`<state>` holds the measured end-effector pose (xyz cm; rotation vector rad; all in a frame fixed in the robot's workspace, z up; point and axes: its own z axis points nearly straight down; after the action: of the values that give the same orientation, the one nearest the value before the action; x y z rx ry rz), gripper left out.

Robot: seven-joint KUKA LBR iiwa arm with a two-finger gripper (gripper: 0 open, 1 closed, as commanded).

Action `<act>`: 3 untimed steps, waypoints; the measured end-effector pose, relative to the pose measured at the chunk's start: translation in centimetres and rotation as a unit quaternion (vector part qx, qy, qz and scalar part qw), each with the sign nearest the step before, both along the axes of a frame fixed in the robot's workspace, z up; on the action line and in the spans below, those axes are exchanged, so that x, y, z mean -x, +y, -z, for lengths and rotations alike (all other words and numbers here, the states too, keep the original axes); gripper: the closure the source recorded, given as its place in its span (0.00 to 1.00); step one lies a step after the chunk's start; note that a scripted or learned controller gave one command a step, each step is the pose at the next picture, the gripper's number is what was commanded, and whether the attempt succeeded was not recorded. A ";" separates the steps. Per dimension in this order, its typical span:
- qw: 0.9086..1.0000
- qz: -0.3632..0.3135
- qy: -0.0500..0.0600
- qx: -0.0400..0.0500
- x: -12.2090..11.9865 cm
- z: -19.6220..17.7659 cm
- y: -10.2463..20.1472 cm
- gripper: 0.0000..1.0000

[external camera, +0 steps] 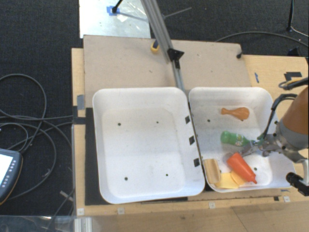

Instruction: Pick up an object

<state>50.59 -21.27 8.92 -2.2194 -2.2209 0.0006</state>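
A: Logging the frame. I see the arm (295,124) reaching in from the right, over the right bin (263,96). Its gripper (252,148) sits low inside that bin, near the middle of the right side.

B: State of the fingers?

A: I cannot tell. They are small and dark against the bin floor, and I can't make out a gap or a closure. I see nothing clearly between them.

B: Where are the objects?

A: All in the right bin. A green bottle-like object (234,138) lies just left of the gripper, very close to the tips; touching or not, I cannot say. An orange carrot-shaped object (241,167) lies just below the gripper, pointing toward the bin's lower right. A brown drumstick-shaped object (235,112) rests farther up, well apart from the gripper. A tan block (212,170) and a yellow piece (228,180) sit at the lower left corner, beside the carrot.

B: Left bin?

A: The left bin (104,100) sits alongside on the tabletop (145,57), touching the right one along their shared edge.
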 end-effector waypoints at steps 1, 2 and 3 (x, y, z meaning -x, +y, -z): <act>1.000 0.000 -0.002 0.001 -0.1 -1.2 -0.1 1.00; 1.000 -0.002 -0.005 0.002 -0.2 -7.7 -0.1 1.00; 1.000 -0.003 -0.005 0.002 -1.1 -13.5 0.6 1.00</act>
<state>51.72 -20.70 22.39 -2.2197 -2.2353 -0.0063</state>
